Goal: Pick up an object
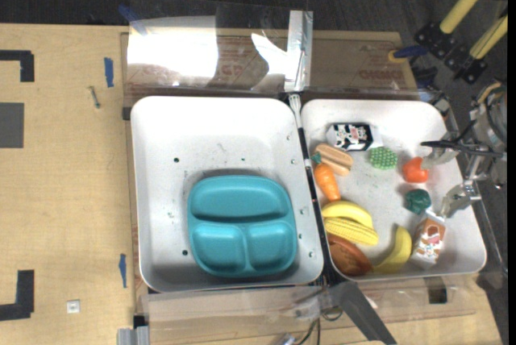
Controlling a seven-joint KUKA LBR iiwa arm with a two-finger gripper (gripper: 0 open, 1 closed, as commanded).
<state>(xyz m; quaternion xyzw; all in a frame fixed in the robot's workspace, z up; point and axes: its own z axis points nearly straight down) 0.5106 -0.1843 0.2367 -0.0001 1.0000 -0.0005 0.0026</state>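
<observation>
Hovering at the right bin's point(463, 255) right edge, the claw point(461, 198) shows too little to tell its grip; the nearest target, a small teal toy point(418, 200), sits just beside it; light, hard, likely slippery, best pinched across its middle.
</observation>
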